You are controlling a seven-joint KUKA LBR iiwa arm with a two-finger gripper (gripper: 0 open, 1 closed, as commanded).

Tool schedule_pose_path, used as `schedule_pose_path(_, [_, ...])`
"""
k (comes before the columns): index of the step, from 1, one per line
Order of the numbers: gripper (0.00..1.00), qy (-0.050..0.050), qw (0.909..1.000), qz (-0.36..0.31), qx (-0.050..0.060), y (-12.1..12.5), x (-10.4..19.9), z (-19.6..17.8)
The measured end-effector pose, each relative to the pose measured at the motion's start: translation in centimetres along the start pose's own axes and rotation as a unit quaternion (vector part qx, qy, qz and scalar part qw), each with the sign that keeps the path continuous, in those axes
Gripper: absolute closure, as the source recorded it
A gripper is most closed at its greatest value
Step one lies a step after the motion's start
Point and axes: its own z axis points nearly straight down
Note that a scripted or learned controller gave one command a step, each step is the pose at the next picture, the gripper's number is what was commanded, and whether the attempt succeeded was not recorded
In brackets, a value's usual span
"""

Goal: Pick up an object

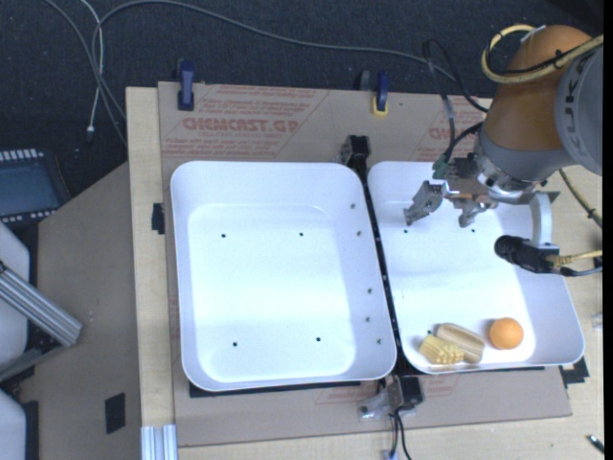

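Observation:
My gripper (441,215) hangs over the back part of the right bin (460,276), fingers spread open with nothing between them. An orange ball (506,333) lies near the front right corner of that bin. Beside it, to the left, a tan bread-like roll (462,336) rests against a yellow corn cob (441,351) at the front rim. The gripper is well behind these three objects and apart from them.
The left bin (273,276) sits next to the right one, their rims touching along the middle. A black cylinder (522,251) sticks out from the wrist over the right bin's right side. Blue clamps (186,82) hold the brown board at the back.

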Motion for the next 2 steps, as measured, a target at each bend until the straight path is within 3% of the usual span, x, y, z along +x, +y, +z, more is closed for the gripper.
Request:
schedule_pose_path(1, [0.0, 0.0, 1.0, 0.0, 0.0, -0.5, 0.4, 4.4])
schedule_pose_path(2, [1.0, 0.0, 1.0, 0.0, -0.002, -0.4, 0.4, 3.1])
